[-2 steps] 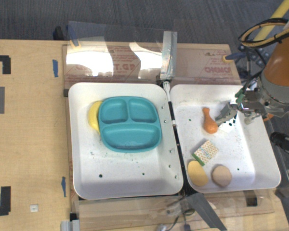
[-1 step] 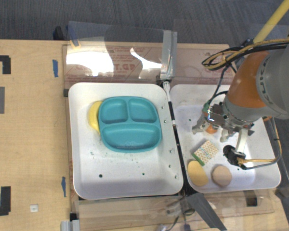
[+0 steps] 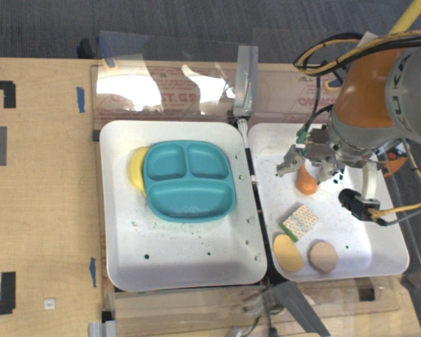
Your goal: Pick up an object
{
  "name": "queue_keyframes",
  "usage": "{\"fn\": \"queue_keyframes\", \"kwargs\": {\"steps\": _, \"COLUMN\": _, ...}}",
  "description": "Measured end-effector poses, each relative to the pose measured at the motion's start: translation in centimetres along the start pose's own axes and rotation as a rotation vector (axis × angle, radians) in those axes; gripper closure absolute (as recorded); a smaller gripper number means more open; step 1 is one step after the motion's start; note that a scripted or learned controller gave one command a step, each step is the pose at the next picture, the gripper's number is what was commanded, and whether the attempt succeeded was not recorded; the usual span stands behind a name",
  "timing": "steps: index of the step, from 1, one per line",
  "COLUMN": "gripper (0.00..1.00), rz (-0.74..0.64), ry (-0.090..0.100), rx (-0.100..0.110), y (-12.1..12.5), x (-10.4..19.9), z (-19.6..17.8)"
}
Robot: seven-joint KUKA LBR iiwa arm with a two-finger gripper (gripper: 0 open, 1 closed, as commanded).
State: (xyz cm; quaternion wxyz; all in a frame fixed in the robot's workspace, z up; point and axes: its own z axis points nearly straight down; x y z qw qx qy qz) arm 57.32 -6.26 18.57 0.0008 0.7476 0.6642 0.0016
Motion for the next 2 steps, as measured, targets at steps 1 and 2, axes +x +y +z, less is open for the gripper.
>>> {"fn": "queue_keyframes", "kwargs": {"steps": 1, "gripper": 0.00, "rz": -0.170, "ry": -0.002, "rx": 0.009, "y": 3.0, "x": -3.1, "z": 9.6}}
{"fn": "queue_keyframes", "kwargs": {"steps": 2, "gripper": 0.00, "rz": -0.206, "ry": -0.001, "rx": -0.002, "y": -1.2, "x": -3.4, "z": 9.8}}
